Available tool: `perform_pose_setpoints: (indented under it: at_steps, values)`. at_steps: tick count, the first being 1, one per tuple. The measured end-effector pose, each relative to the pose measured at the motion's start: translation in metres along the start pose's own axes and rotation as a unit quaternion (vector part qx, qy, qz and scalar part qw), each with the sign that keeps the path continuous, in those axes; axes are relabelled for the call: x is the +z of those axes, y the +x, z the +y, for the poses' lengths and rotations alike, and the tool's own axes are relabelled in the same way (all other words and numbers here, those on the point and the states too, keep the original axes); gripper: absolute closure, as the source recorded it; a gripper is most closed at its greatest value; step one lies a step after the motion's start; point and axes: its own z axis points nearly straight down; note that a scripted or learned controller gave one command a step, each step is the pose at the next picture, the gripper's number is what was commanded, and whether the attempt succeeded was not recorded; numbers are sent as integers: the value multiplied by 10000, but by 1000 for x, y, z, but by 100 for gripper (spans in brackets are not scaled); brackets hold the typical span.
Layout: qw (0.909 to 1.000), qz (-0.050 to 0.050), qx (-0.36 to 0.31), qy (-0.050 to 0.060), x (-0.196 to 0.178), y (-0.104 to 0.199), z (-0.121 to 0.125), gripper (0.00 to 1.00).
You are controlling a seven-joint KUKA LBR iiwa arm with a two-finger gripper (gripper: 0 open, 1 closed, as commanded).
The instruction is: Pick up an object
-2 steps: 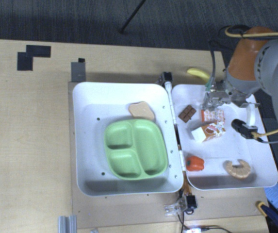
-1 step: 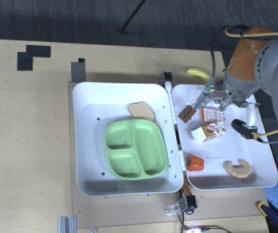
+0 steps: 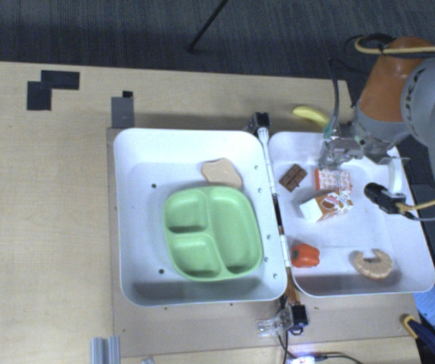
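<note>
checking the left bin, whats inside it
A green tray with three compartments lies in the left bin, and a tan bread slice sits just behind the tray's far edge. The bin floor under the tray is covered.

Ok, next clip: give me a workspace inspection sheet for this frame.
Surface: wooden bench bearing a left bin and a right bin, side by side.
Job's things: right bin holds a brown chocolate piece, a red-and-white packet, a white box, a red pepper and a bagel; a banana lies behind the bin.
Clutter: left bin holds a green divided plate and a bread slice.
Grippers: gripper low over the packet, nothing seen held.
Cables: yellow cable atop the arm; wires at the bench front.
Surroundings: dark carpet.
</note>
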Motion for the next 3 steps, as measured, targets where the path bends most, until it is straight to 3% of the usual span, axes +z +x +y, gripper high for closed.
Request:
perform_pose_setpoints:
  at_steps: [1,2,3]
  values:
    - [10000,1,0,1,0,0,0,0]
    - [10000,18,16,75,34,12,-82,0]
    - [10000,17,13,42,23,12,-80,100]
